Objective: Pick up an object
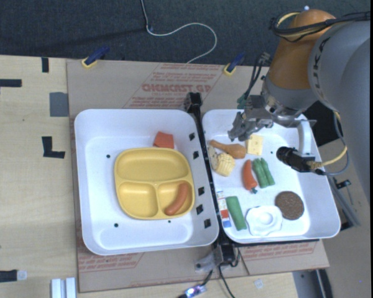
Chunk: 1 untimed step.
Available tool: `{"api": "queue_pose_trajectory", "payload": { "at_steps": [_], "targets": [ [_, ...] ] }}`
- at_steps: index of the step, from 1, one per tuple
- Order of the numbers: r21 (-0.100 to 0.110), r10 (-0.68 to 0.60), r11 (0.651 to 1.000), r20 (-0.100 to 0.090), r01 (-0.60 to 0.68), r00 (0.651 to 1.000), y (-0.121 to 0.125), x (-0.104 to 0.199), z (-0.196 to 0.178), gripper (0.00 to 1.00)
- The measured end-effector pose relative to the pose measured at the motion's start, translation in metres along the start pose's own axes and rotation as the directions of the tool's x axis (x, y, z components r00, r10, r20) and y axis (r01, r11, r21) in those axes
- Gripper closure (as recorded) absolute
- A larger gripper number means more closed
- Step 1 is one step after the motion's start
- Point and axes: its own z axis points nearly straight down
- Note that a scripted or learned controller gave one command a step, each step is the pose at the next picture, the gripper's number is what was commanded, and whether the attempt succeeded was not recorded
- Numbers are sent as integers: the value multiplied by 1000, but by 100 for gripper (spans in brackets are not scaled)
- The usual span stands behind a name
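Orange carrot (249, 176), green pickle (263, 172) and cheese (255, 145) crowd gripper (243, 131).

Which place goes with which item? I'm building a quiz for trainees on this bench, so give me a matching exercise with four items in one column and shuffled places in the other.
Items:
1. orange-brown toy sausage
2. orange-red block
3. round dark brown patty
4. white fried-egg toy

Places:
A. right bin, at its near edge, left of the patty
B. lower right compartment of the yellow divided plate
C. left bin, on its floor just behind the plate
D. right bin, near right part

Pairs: 1-B, 2-C, 3-D, 4-A
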Motion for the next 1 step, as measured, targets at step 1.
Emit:
{"api": "queue_pose_trajectory", "payload": {
  "at_steps": [1],
  "targets": [
    [-1,1,1000,0,-1,1000,11,-3,-15,100]
  ]
}}
